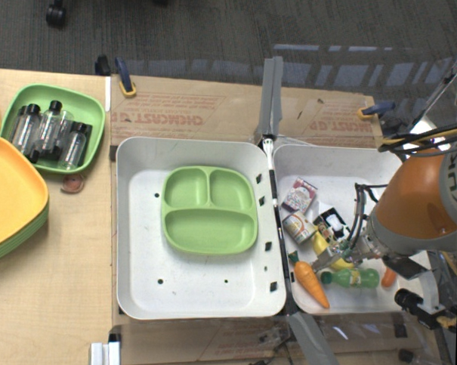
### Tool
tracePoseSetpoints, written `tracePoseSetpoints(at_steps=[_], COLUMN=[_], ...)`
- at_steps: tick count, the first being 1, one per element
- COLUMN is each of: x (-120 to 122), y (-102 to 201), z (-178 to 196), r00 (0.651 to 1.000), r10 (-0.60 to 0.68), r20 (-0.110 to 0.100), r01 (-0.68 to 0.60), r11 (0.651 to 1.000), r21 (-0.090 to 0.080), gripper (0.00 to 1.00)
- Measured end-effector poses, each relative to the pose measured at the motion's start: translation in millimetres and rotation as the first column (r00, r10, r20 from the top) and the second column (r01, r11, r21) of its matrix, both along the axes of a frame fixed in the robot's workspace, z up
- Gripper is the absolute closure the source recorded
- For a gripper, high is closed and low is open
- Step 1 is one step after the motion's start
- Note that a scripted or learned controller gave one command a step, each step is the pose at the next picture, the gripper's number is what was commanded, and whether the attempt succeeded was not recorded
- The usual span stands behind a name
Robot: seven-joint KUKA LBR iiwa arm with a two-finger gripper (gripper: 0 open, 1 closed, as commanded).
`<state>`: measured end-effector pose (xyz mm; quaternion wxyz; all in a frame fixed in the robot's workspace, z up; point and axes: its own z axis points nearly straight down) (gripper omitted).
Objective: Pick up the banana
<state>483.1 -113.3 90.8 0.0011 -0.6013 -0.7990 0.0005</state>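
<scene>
In the right-hand bin [305,155], down among a crowded heap of toy food, we found the gripper [339,255] lowered close over the pile, the orange band [420,205] of the arm bulking above it. The banana [326,237], as far as we could judge, was the short yellow piece just left of the gripper, wedged between a small can [300,228] and a green bottle [353,278]; we could not tell whether the gripper had hold of it or how wide it stood. To do this step well, we judged the grasp should cross the banana's narrow width, settling between neighbours rather than on them. The fruit looked smooth, glossy and curved, likely to slip. An orange carrot [312,284] tapered beside it, and a printed packet [300,195] lay flat. In the left bin [135,234] sat a matte green divided plate [210,211].
</scene>
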Motion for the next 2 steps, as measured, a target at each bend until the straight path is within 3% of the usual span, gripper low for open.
tracePoseSetpoints(at_steps=[1, 2], x=[0.3, -5.5], y=[-0.8, 53.2], z=[8.5, 99.7], r00=[1.0, 0.964], r10=[-0.004, -0.264], r20=[0.0, 0.001], r01=[0.004, 0.264], r11=[1.0, 0.964], r21=[0.0, -0.002], gripper=[1.0, 1.0])
